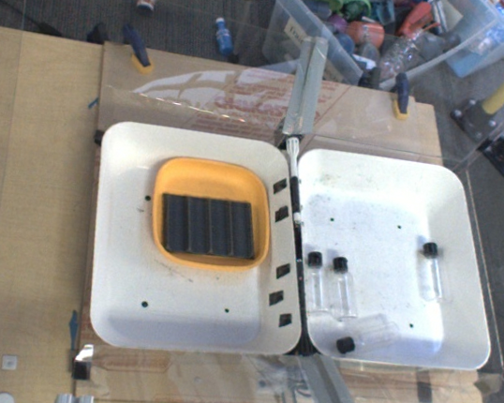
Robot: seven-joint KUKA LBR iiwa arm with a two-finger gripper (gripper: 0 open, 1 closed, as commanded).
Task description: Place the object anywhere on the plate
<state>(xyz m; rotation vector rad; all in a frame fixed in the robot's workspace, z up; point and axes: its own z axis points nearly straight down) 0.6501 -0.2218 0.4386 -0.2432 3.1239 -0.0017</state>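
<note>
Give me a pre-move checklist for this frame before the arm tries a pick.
1. Orange square plastic plate sits flat in the left white bin: ok.
2. Plate has free room: not ok, a dark ribbed rectangular block covers most of it.
3. Clear plastic vials with black caps lie in the right white bin: ok, two side by side, one apart, one near the front.
4. Vials separated enough for a grasp: cannot tell for the pair.

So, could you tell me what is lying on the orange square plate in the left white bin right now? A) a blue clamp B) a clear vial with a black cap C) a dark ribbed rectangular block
C: a dark ribbed rectangular block lies flat on the orange square plate in the left white bin.
</note>
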